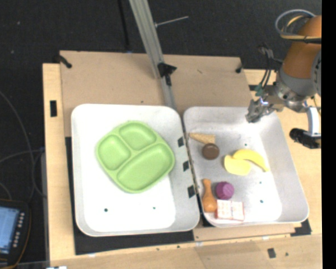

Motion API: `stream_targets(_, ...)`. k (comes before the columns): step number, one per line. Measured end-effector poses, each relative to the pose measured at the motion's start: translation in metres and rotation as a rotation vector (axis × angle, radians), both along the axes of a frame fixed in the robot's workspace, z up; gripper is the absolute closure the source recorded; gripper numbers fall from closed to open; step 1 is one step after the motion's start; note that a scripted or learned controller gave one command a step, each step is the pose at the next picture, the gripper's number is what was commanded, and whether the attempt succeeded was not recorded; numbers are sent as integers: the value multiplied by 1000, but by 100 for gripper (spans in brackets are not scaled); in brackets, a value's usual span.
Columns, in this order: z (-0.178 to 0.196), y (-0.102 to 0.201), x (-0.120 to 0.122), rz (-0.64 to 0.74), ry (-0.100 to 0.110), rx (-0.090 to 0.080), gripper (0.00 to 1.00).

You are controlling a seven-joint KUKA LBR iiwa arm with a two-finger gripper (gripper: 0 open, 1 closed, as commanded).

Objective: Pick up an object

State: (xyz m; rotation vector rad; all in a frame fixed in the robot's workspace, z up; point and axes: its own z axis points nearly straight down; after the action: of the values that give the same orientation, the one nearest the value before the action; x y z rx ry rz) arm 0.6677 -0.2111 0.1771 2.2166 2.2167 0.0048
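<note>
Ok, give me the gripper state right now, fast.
Gripper: over the far right corner of the right bin, nothing visible between its fingers; open or shut cannot be told.

My one camera sits fixed high above the surface point(123, 77), looking down at a slant. Both bins point(84, 167) fit in frame; the arm point(299, 60) enters from the right.

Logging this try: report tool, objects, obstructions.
Tool above right bin's far corner. Banana, purple ball lying untouched. Nothing blocking.
</note>
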Motion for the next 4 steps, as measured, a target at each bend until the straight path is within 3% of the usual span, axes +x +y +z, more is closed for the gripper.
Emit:
stream_targets(1,26,-2,1,1,2,1,100)
stream_targets(3,36,91,-42,5,6,4,100)
stream_targets(4,35,141,-49,6,6,4,100)
